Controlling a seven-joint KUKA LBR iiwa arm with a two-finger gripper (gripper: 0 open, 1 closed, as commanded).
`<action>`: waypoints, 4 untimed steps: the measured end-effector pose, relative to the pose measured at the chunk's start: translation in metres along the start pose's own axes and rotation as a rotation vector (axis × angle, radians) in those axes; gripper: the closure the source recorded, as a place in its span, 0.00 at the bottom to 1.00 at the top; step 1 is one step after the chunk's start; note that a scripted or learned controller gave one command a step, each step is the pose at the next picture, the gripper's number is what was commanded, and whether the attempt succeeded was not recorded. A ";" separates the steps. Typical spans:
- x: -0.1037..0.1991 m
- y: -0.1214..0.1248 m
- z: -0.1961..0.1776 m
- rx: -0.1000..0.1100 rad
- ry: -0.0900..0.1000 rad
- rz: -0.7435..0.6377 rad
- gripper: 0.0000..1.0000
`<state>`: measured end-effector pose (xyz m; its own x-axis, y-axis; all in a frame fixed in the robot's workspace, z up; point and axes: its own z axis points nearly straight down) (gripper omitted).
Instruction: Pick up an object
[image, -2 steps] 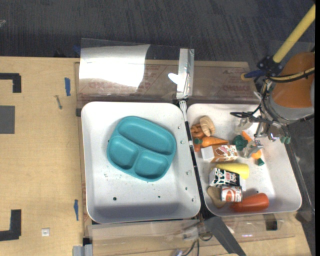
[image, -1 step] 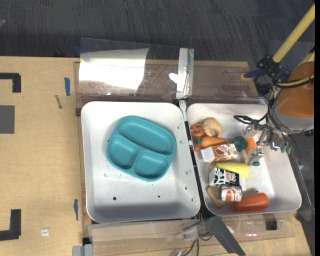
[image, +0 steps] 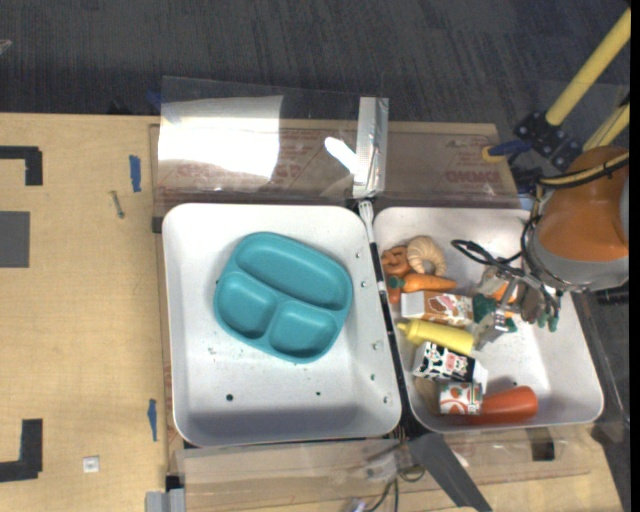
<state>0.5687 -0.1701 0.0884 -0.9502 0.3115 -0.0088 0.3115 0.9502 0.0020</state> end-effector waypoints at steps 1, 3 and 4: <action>-0.004 0.001 -0.013 0.001 -0.012 -0.001 1.00; 0.018 0.067 -0.001 -0.001 0.000 -0.112 0.00; 0.065 0.038 -0.006 0.000 -0.027 -0.367 0.00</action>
<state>0.5187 -0.1132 0.0936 -0.9981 -0.0501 -0.0354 -0.0499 0.9987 -0.0066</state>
